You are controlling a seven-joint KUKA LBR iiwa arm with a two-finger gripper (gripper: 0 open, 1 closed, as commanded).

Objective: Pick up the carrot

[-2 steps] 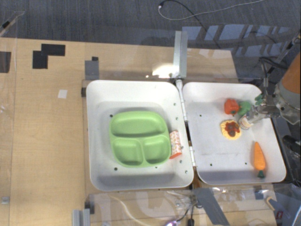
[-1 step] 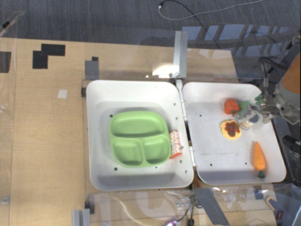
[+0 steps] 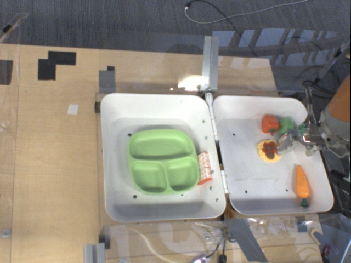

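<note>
Camera view shows the fingers (image 3: 289, 141) low over the right bin (image 3: 247, 169), whether spread or pressed together I cannot tell, and nothing visibly between them. The carrot (image 3: 302, 183) lies apart from them, below and slightly right, near the bin's lower right corner. A red and green toy (image 3: 272, 124) sits just up-left of them, a yellow piece (image 3: 269, 150) just beside them at left.

Dark carpet (image 3: 109, 10), black cable (image 3: 219, 12), wooden bench (image 3: 49, 163).
</note>
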